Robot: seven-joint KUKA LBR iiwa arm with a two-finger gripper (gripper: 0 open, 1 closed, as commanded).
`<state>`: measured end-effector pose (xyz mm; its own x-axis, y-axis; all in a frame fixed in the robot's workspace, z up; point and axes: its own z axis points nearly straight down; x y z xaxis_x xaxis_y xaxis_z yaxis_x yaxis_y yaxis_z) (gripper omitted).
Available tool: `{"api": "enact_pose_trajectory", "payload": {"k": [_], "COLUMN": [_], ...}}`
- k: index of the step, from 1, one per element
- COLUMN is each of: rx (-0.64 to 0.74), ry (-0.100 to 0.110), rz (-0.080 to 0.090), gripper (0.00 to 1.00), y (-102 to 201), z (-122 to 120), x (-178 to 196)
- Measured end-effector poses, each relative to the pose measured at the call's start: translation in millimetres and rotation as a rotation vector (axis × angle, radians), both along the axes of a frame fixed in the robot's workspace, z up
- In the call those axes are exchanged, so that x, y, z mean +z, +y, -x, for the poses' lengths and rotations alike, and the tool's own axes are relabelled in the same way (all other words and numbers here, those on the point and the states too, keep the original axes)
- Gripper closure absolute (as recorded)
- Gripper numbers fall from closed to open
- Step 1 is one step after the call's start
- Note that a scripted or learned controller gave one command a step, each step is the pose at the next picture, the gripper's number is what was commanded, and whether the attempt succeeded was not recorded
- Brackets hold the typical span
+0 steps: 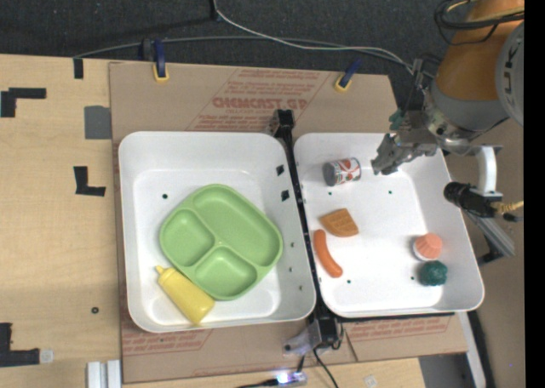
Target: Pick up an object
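The right bin [387, 301] holds a small red and white can [342, 172] lying on its side at the back left. In front of it lie an orange wedge [340, 223] and an orange sausage [329, 253]. At the right side sit a pink and white round piece [427, 247] and a dark green ball [433, 273]. My gripper [385, 162] hangs over the back of the right bin, just right of the can, with nothing visibly between its fingers.
The left bin [136, 208] holds a green divided plate [220, 240] and a yellow bottle [185, 294] at its front left. A black clamp [283, 121] sits at the back where the bins meet. Cables run along the bench's back edge.
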<state>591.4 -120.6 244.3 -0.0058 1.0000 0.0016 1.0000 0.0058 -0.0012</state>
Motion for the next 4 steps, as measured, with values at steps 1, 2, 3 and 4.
{"api": "enact_pose_trajectory", "payload": {"k": [1,2,3,4], "rx": [0.0,-0.002,0.001,0.001], "ry": [0.001,0.003,0.002,0.002], "rz": [0.0,0.001,0.0,0.0], "gripper": [1.0,1.0,1.0,1.0], "y": [47.9,90.1,138.7,188.5], "z": [4.1,24.6,38.3,56.4], "x": [-0.5,-6.7,-1.0,0.9]}}
